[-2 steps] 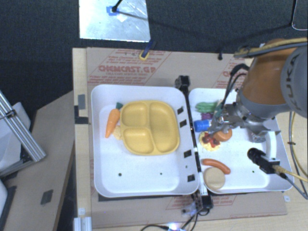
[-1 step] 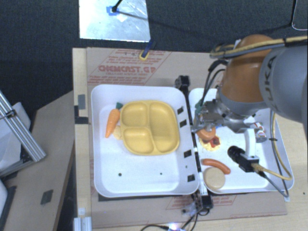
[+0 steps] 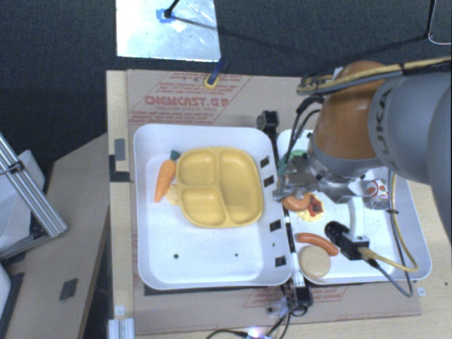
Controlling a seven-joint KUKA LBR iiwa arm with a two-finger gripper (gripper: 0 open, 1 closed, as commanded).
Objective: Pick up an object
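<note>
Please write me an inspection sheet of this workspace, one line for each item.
Surface: white left bin and right bin side by side on printed cardboard.
Job's things: orange carrot beside yellow divided plate in left bin; sausage, round tan disc, orange-red piece in right bin.
Clutter: nothing seen.
Grippers: hand over right bin's left part, by the orange-red piece.
Cables: black cables loop at the wrist.
Surroundings: shiny metal sheet behind; aluminium rails at left.

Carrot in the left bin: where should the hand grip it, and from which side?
Probably mid-body on the toy carrot, across its width, from straight above: it lies flat, tapering toward the near end. The yellow divided plate sits close beside it, so room on that side is tight.
</note>
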